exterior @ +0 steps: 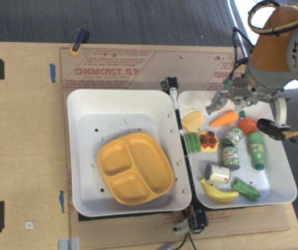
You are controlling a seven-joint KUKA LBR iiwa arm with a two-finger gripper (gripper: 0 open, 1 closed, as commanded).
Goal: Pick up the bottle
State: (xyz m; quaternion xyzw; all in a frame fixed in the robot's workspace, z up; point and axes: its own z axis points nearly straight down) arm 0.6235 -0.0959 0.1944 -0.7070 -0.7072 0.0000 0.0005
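Camera view showed, going from left to right, a yellow divided tray in the left bin, then the crowded right bin holding a carrot, two cans, a banana and the bottle, green with an orange cap, lying near the bin's right side between the cans and the wall. The gripper hung over the bin's far end near the carrot, apart from the bottle; how wide it stood could not be told, and nothing showed in its grasp. To do this well, it probably needed to shift toward the bottle, align across its narrow body, and descend clear of the neighbouring can
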